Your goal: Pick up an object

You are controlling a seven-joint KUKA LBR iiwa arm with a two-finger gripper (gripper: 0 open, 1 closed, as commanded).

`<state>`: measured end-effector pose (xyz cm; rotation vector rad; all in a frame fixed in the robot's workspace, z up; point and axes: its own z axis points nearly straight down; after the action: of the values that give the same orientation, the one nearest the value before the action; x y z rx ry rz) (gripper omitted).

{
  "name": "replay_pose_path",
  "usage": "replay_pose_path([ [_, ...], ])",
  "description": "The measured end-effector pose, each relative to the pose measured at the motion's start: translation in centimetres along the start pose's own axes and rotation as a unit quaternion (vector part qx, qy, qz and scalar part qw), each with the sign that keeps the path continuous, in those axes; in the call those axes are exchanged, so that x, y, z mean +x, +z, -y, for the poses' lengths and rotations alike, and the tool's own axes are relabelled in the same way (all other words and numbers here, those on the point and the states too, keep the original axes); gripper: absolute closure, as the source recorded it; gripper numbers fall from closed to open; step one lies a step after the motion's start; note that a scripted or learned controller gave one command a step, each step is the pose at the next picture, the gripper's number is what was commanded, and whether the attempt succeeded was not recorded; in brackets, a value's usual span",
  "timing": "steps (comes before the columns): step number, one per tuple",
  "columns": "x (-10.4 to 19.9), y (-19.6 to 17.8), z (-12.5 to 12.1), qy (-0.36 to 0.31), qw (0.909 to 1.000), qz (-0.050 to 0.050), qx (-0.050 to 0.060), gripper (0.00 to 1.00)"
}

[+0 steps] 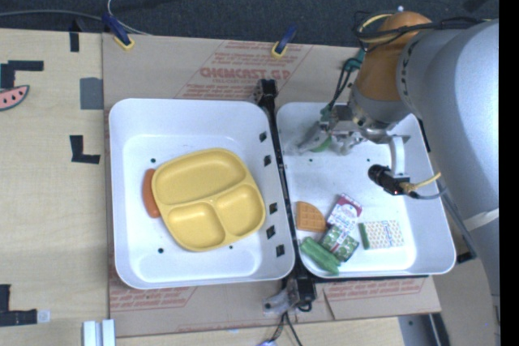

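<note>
My gripper [323,138] hangs low over the far left part of the right bin [430,255], just right of the divider between the bins. A hint of green shows at its tip, too small to identify. At the near side of the same bin lie an orange waffle-like piece [309,216], a green pod-shaped item [319,255], a pink and green snack packet [342,228] and a small white and green packet [381,234]. All of them sit well in front of the gripper.
The left bin [130,255] holds a yellow divided plate [208,198] with an orange-red item [150,192] poking out from under its left edge. The grey arm [454,93] covers the right bin's far right side. Black clips [268,93] join the bins.
</note>
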<state>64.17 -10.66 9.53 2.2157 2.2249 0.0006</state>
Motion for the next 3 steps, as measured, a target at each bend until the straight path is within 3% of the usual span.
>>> replay_pose_path([
  [1,0.1,-0.8,0.1,0.0,1.0,-0.001,0.003,1.0],
  [2,0.0,-0.9,0.0,-0.001,1.0,0.0,0.001,0.0],
  [3,0.6,1.0,0.2,0.002,1.0,0.001,0.0,0.0],
])
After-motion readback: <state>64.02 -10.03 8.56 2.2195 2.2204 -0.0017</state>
